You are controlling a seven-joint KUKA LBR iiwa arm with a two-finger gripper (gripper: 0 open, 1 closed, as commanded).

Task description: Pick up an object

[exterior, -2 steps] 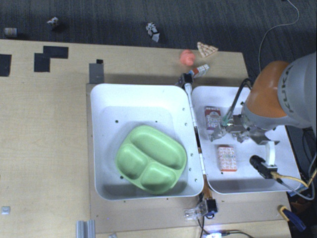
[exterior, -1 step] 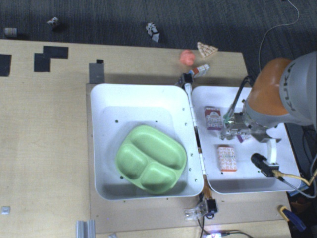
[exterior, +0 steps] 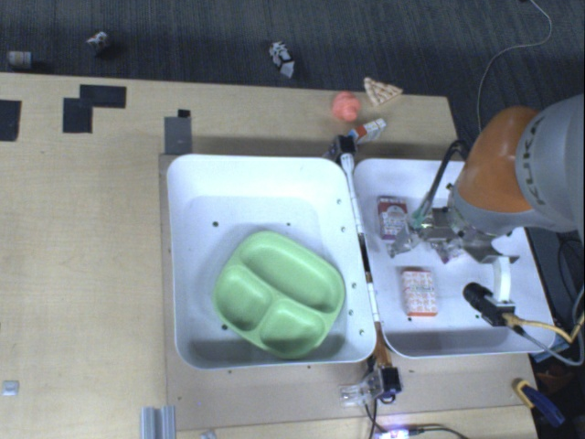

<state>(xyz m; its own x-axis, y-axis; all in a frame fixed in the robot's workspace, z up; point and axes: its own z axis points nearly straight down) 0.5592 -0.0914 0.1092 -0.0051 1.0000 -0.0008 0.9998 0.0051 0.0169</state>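
Observation:
In the right bin (exterior: 457, 341) lie two small packets. A dark red and white one (exterior: 391, 214) lies near the bin's left wall, and a paler red and white one (exterior: 419, 293) lies closer to the front. My gripper (exterior: 409, 242) hangs low over the right bin between the two packets, just right of the dark red one and close to its lower edge. Nothing can be seen held in it. The grey arm with its orange band (exterior: 494, 167) comes in from the right. A green divided plate (exterior: 279, 291) lies in the left bin (exterior: 192, 199).
On the bench behind the bins lie a pink ball (exterior: 345, 106), a wedge-shaped toy (exterior: 381, 91) and a small tube (exterior: 366, 133). The ridge between the two bins (exterior: 358, 245) runs just left of the gripper. Small bits lie on the dark floor beyond.

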